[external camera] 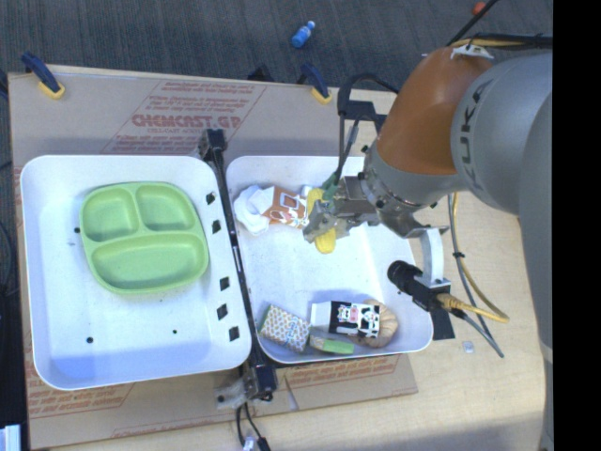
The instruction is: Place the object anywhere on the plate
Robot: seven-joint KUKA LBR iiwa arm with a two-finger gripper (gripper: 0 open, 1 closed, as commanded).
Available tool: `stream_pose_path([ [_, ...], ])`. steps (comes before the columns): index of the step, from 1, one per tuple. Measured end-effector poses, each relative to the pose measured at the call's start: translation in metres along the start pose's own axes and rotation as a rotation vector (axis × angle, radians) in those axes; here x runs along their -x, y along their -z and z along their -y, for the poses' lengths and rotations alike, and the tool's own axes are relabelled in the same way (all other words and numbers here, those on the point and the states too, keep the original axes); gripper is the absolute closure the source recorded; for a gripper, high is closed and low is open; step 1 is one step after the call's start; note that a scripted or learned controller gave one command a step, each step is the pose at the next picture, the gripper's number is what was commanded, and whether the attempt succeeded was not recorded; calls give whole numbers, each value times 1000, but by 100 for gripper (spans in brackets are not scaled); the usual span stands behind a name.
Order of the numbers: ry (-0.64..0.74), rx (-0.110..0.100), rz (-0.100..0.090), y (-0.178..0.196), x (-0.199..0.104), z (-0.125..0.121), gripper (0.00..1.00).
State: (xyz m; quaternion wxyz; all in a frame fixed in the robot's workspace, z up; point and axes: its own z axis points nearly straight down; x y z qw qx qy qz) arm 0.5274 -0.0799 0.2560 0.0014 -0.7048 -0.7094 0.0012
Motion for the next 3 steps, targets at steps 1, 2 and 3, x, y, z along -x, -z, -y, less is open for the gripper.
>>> stream_pose_path([
  [1, 0, -1, 0, -65, -8, 51, 100],
  [2, -2, 6, 2, 29, 58, 20, 100],
  [3, 0, 0, 0, 1, 10, -1, 100],
])
